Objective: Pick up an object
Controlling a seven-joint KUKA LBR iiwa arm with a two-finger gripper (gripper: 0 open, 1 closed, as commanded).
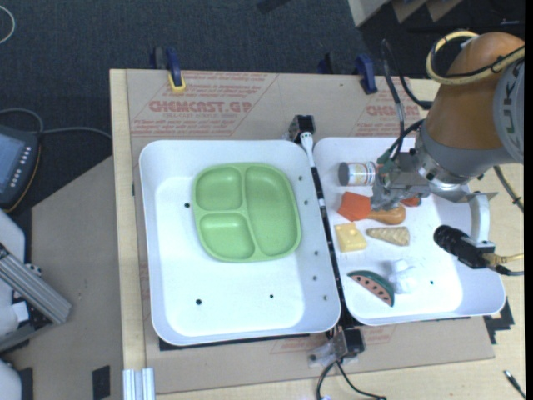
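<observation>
My gripper [386, 200] hangs low over the right bin [475, 298], directly above a brown bread-roll toy [391, 217] and beside an orange-red block [353, 206]. A small jar with a tan lid [356, 173] lies just left of the gripper. Below these lie a yellow cheese wedge [350, 237], a tan cone-shaped piece [390, 236], a watermelon slice [371, 287] and a small white object [405, 277]. The arm's wrist hides the fingertips.
The left bin [166, 248] holds a green divided plate [247, 211]. A black divider rail [321, 215] runs between the bins. Blue clamps [173, 63] sit at the bench's back edge.
</observation>
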